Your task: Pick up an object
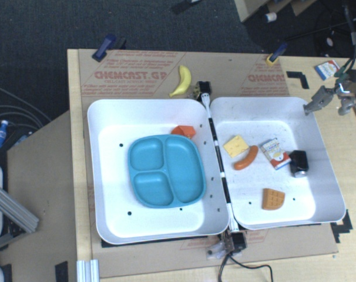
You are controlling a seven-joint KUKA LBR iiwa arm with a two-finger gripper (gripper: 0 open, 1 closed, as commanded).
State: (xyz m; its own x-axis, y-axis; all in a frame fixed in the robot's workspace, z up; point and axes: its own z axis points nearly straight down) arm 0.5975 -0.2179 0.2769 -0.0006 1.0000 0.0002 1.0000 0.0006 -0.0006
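I see the gripper at 2 o'clock, outside the right bin; can't tell its grip state. Hot dog untouched inside.

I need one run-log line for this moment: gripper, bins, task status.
gripper: above right bin's far right corner, holding nothing | right bin: cheese, sausage, waffle | left bin: blue plate | pick: not yet done

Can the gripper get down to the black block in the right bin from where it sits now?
Probably yes. The gripper sits over the right bin's far right corner, and the black block lies exposed below it, with only the small red-and-white box close beside it.
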